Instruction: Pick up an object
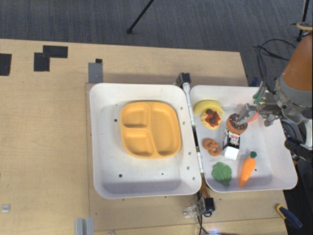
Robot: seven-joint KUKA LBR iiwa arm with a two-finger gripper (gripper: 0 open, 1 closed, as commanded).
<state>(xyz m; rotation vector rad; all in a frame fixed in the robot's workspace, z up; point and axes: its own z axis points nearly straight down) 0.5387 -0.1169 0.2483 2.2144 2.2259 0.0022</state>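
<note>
From the overhead camera I take the right bin (pixel 274 173) as my landmark; everything I care about sits in it or over it. The left bin (pixel 105 180) lies just beside it, touching along the middle seam, and carries a yellow divided plate (pixel 149 129).

Inside the right bin, toward its far-left corner, I see a banana (pixel 205 105) with a small pizza slice (pixel 212 118) lying against it. Nearer the bin's middle stands a dark bottle-like object with a white label (pixel 232 140), and a brown round-topped piece (pixel 236 124) sits at its far end — I can't tell whether the two are one item. A white block (pixel 231 153) touches the bottle's near end. A pretzel (pixel 212 146) lies to the left of the bottle, close to the seam. Along the bin's near side I have a broccoli head (pixel 222 173) and, just to its right, a carrot (pixel 248 168) standing on a slant.

The arm (pixel 298 72) comes in over the bin's right wall. The gripper (pixel 247 114) hangs over the bin's far half, right beside the brown piece — I can't tell whether its fingers are spread or closed, nor whether they touch anything.
</note>
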